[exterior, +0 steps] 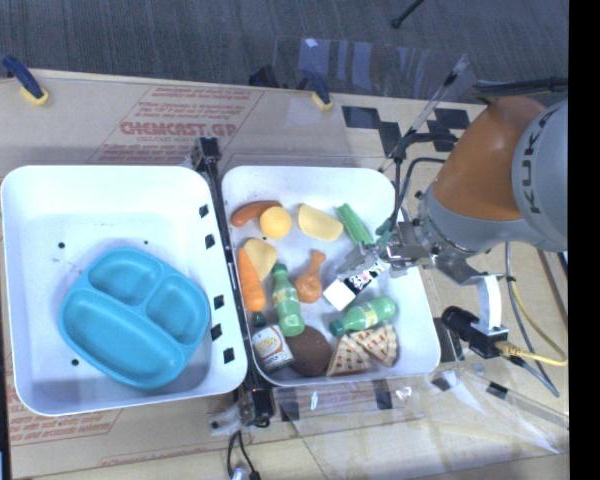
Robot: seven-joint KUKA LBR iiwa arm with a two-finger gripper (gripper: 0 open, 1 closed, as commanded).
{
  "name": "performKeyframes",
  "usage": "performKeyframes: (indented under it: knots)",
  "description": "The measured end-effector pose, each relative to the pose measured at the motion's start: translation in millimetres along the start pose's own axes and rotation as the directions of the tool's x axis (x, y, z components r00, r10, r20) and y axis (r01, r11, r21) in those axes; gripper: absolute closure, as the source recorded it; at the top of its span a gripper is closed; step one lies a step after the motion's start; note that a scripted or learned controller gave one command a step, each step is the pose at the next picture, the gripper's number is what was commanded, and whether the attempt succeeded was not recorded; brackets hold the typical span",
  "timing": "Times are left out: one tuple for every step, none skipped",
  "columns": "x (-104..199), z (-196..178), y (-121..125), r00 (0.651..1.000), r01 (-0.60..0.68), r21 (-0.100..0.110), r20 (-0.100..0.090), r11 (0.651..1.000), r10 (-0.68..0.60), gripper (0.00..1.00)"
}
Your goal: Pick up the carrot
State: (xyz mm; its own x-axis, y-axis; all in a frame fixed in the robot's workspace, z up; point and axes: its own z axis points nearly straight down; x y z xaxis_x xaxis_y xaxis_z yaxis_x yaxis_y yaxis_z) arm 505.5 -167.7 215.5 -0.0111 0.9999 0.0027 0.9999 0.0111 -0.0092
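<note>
Orange carrot [251, 280] lies lengthwise, near-vertical.

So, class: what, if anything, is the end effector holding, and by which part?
Nothing visible. The end effector hangs at the right bin's edge; the carrot lies apart, untouched.

Red letters on the brown cardboard sheet [170, 118] under the bins, at the far left, seem to say "CHEMCAST GP". The smaller red words near them are too tiny to read. The grey robot arm [540, 168] on the right shows "KU".

Even, soft light; slight blur
</note>
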Motion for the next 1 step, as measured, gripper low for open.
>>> performKeyframes:
  knots:
    - [22.2,98.1,42.6,0.980,-0.199,-0.016,0.005,0.980,0.199,0.00]
